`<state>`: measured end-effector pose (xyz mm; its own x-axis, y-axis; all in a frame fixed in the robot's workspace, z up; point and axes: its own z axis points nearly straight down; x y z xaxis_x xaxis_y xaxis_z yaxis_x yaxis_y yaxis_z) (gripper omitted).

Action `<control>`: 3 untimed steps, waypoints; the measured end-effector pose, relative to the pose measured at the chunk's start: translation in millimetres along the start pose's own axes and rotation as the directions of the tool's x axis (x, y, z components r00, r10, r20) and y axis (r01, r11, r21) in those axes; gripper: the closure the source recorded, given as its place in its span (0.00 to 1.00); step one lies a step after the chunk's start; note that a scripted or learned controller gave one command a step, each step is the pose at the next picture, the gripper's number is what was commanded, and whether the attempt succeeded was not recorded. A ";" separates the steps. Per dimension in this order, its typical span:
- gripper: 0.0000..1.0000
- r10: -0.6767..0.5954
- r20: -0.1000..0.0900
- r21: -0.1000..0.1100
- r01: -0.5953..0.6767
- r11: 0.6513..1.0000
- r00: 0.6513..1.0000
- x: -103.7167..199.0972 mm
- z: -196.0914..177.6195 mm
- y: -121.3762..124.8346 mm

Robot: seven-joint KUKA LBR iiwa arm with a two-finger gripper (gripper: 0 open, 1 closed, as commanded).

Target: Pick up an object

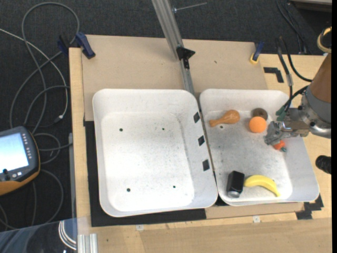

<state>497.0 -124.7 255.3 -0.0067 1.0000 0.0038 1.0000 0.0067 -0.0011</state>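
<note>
In the right bin (210, 141), nearest lie the banana (261, 184) and a black box (235, 183). Behind them my tool (275, 136) hangs over a small red thing (279, 145); how wide it stands I cannot tell. I judge I am approaching. The orange ball (257, 125) is just behind.

Left bin (105, 109) floor is wide open for me. Right bin (231, 95) is tighter: drumstick (225, 118), brown piece (259, 113) and orange ball (257, 125) crowd the far end, black block (235, 183) and banana (261, 184) the near end; middle strip free.
</note>
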 end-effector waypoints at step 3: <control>1.00 -0.002 0.000 0.003 0.002 1.000 1.000 174.6 11.2 4.1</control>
